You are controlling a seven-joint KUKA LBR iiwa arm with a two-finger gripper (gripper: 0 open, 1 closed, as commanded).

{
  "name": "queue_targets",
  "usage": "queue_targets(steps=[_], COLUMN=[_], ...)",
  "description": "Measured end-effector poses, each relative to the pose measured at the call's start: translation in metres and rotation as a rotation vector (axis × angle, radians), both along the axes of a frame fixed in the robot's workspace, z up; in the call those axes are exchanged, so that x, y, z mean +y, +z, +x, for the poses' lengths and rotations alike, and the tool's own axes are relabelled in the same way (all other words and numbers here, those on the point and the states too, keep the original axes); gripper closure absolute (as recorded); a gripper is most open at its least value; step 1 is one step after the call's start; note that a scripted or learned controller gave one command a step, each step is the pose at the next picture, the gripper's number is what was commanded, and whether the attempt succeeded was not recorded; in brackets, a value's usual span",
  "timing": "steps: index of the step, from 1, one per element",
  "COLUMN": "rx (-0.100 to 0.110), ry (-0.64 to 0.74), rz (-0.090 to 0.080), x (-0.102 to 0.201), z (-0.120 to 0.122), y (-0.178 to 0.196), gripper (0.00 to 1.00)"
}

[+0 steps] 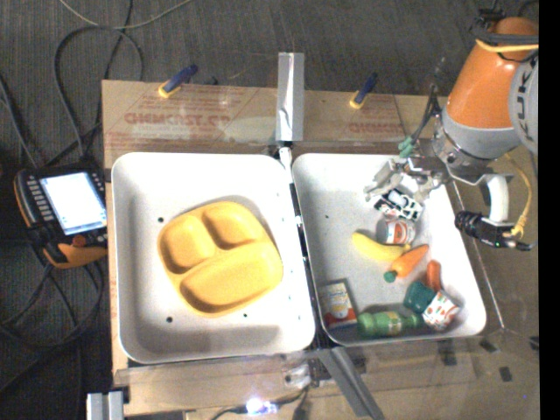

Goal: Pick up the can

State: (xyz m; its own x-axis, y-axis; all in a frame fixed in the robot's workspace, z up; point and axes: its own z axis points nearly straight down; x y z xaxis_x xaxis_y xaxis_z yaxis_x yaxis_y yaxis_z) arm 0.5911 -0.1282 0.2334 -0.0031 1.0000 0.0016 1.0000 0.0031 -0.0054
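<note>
A small silver can (395, 231) with a red and white label stands in the right bin (332, 199), just right of a yellow banana (376, 247). My gripper (398, 198) hangs directly above and behind the can, close over its top. Nothing is seen between its fingers. The arm comes in from the upper right, its orange band at the frame's corner.
An orange carrot (407, 262) lies right of the banana. A green bottle (385, 324), a small box (336, 302) and a green and white carton (430, 303) sit along the bin's near wall. The left bin (140, 322) holds a yellow divided plate (219, 256).
</note>
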Motion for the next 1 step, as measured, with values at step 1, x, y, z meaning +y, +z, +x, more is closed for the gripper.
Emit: queue_targets(steps=[1], rx=[0.002], ry=[-0.218], rz=[0.000], x=[-0.0512], z=[0.0060], y=[-0.0931], gripper=[0.00])
